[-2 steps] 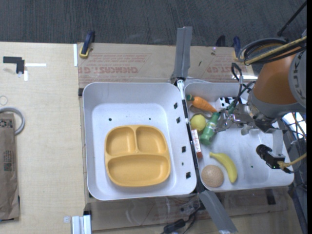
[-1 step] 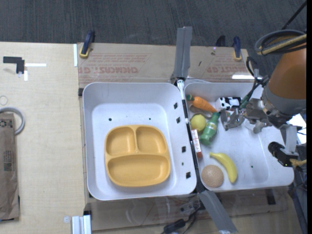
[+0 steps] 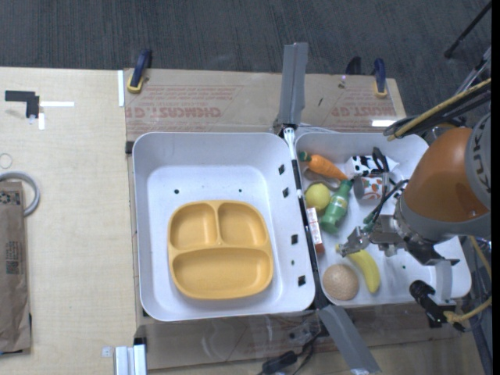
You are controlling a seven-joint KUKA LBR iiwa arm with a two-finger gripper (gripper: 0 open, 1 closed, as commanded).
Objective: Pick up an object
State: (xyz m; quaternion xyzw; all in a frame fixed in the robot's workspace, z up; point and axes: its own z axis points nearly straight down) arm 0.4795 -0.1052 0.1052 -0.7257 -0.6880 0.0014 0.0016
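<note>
Pale wood counter (image 3: 62, 209) over dark grey carpet (image 3: 195, 14). Left bin (image 3: 148, 209) holds a yellow divided plate (image 3: 221, 248). In the right bin (image 3: 457, 287): carrot (image 3: 326, 166) at 11 o'clock, lemon (image 3: 317, 196), green bottle (image 3: 337, 208), egg (image 3: 341, 282) at 7, banana (image 3: 367, 270) beside it. Tool (image 3: 353, 244) hangs just above the banana's upper end; whether its fingers are spread is unclear.

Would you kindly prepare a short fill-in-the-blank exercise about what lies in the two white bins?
1. The yellow divided plate lies in the ____ bin.
2. The plate has ____ compartments.
3. The banana lies in the right bin beside a tan ____.
4. The carrot is coloured ____.

Missing words: left; three; ball; orange
</note>
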